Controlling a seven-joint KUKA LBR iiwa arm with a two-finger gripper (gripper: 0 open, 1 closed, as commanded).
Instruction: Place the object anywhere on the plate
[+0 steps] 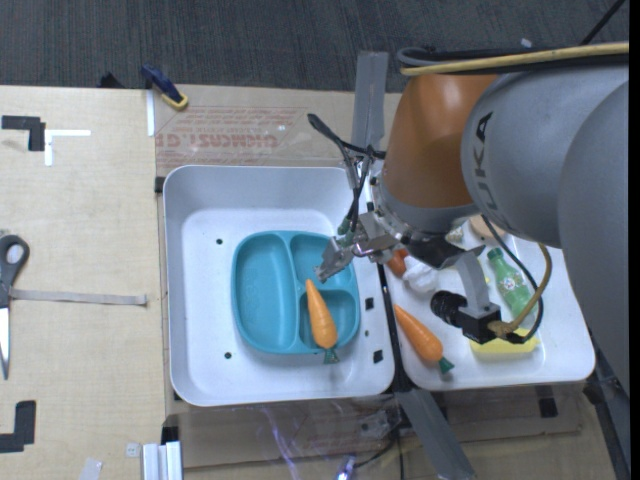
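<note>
The grey arm (520, 138) reaches over the two white bins (190, 298), its fingers (337, 258) poised above the upper right corner of the blue plate (265, 293); whether they are released or clenched cannot be told. A carrot (320, 313) lies on the plate just below the fingers and apart from them, so placement looks done, with only withdrawal left. A second carrot (420, 334) lies in the other bin.

A plate (270, 298) sits mid left bin (190, 268), with a carrot (320, 313) in its right compartment. A second carrot (420, 335) lies at the right bin's (560, 358) front-left. Scissors (8, 288) lie at the tabletop's (80, 218) left edge.
</note>
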